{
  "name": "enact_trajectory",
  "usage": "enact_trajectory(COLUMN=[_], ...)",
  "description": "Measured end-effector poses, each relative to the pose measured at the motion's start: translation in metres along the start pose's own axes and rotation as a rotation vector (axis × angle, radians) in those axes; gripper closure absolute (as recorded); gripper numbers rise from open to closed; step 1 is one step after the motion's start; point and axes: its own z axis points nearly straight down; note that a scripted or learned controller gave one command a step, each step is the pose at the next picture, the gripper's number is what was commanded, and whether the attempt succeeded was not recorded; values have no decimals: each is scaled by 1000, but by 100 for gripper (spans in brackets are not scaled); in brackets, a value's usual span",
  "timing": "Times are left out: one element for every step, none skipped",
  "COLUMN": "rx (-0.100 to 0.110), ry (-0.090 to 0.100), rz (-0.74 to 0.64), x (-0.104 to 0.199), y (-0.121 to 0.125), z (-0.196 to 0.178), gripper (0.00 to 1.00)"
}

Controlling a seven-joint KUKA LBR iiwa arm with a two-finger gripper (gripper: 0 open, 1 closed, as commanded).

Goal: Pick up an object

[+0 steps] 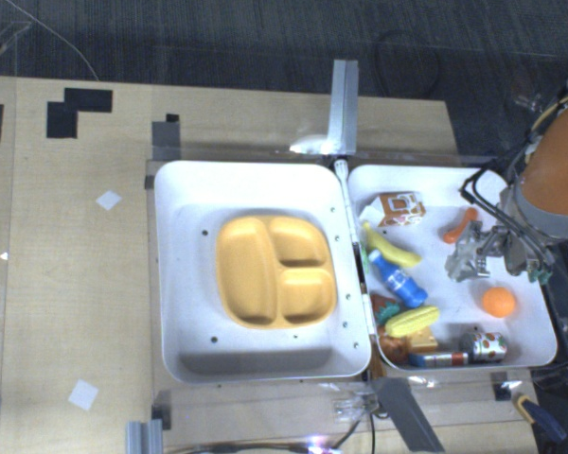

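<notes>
My gripper (469,265) hangs over the right bin (540,353), above a bare patch of its floor. It is open, with nothing between its fingers. An orange ball (498,302) lies just below and to the right of it. An orange carrot-like piece (460,226) lies just above it to the left. Farther left are a yellow banana (391,250), a blue bottle (399,283) and a corn cob (409,322). A small brown and white box (400,209) sits near the bin's back. A can (489,345) and a marker (434,358) lie along the front wall.
The left bin (185,348) holds a yellow divided tray (273,270). A metal post (345,107) rises behind the seam between the bins. The grey arm with its orange band (557,164) comes in over the right bin's right edge.
</notes>
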Motion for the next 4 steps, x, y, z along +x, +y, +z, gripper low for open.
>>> enact_trajectory(rx=[2, 2, 2, 1], ry=[12, 11, 7, 11], rz=[397, 396, 226, 249], x=[1, 0, 11, 45], y=[-32, -32, -52, -55], z=[49, 48, 27, 33], gripper=[100, 0, 0, 0])
